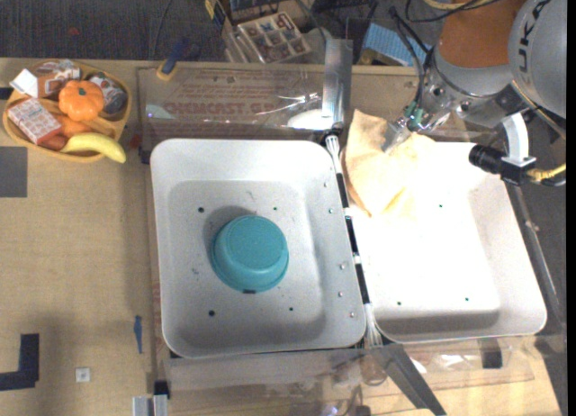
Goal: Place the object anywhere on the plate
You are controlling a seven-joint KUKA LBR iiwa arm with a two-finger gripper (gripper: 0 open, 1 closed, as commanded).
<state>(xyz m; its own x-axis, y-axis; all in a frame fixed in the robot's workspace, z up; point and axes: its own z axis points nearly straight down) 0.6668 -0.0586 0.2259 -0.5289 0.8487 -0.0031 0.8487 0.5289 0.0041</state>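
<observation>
While the hand hangs at the right bin's far-left corner, these stand out:
Object: a pale yellow cloth, crumpled at the far-left corner of the right bin.
Handling: likely light, limp and unbreakable; best pinched at a raised fold.
Hand: the hand touches the cloth's top; its grip I cannot tell.
Plate: a round teal plate, smooth and hard-looking, mid left bin.

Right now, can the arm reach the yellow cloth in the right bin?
Probably yes. The gripper is right at the upper edge of the yellow cloth, and nothing covers the cloth in the far left corner of the right bin.
</observation>
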